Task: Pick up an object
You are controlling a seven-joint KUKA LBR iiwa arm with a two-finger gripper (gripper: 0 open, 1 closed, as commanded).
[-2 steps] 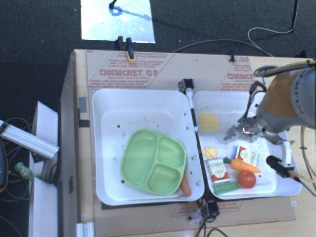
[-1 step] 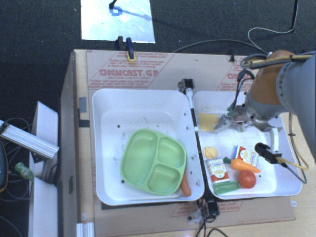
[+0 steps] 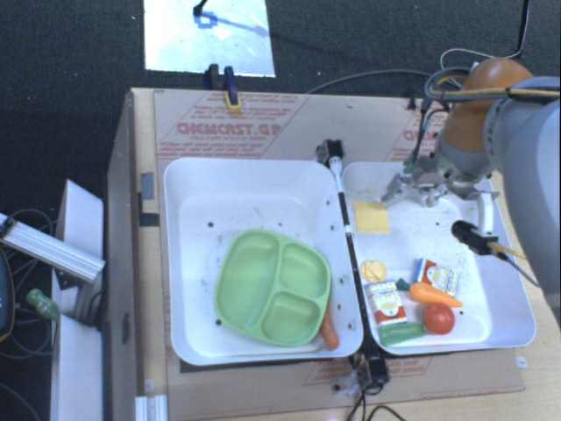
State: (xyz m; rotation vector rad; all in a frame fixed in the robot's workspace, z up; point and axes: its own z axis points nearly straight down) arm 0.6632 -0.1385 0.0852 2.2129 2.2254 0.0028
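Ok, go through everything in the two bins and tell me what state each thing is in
Green tray: flat, left bin, compartments bare.
Sausage: lying against the tray's edge.
Yellow slice: flat, right bin.
Carrot: on its side.
Tomato: resting beside the carrot.
Pincer: low over the right bin.

Grey arm [image 3: 524, 134] with a rounded orange band [image 3: 487, 90], thin cables looping by it, silvery metal pincer [image 3: 421, 187].

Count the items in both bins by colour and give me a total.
Green: 2, the divided plate and a green vegetable
Yellow: 2, a cheese slice and a small round piece
Orange: 2, a carrot and a sausage
Red: 1, a tomato
Red-and-white cartons: 2
Total: 9
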